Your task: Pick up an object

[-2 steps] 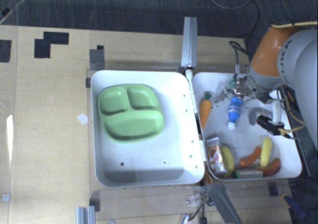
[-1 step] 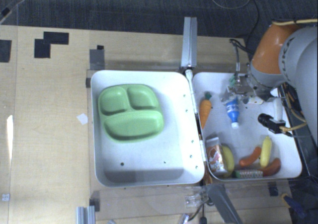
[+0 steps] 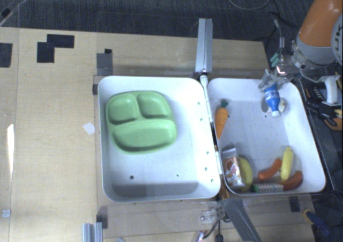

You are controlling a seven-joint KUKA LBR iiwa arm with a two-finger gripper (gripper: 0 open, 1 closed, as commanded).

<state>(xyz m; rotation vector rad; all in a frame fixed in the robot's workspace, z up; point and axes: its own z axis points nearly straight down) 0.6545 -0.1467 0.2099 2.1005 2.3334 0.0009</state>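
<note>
- nearest the camera, along the 6 o'clock end of the right bin [image 3: 315, 144], there's a little pile of toy food: a small snack packet [image 3: 231, 167] at the 7 o'clock corner with a yellow banana-ish piece [image 3: 245, 171] right against it
- just to the 3 o'clock side of those, a second yellow piece [image 3: 287, 162] stands more or less lengthwise, with an orange-red sausage-looking thing [image 3: 269, 170] touching it and another reddish one [image 3: 293, 180] below; a thin multicoloured stick [image 3: 266, 187] lies along the bin's near wall
- further up, a toy carrot [image 3: 221, 119] with a green top leans against the 9 o'clock wall of the right bin, right by the divider between the two bins
- the left bin [image 3: 155, 187] holds a green divided plate [image 3: 141, 121], three compartments, sitting toward its 11 o'clock part
- at the far end of the right bin, around 1 o'clock, a small blue and white bottle [image 3: 272, 101] hangs tilted, top end up at the gripper [image 3: 274, 77]
- the gripper's fingers look clamped on the bottle's upper end; the bottle's lower end is close over the bin floor, and it's hard to say whether it's touching or lifted
- behind that, the arm [image 3: 320, 26] with its orange band comes in from 2 o'clock, over the far right corner of the bench [image 3: 48, 144]
</note>
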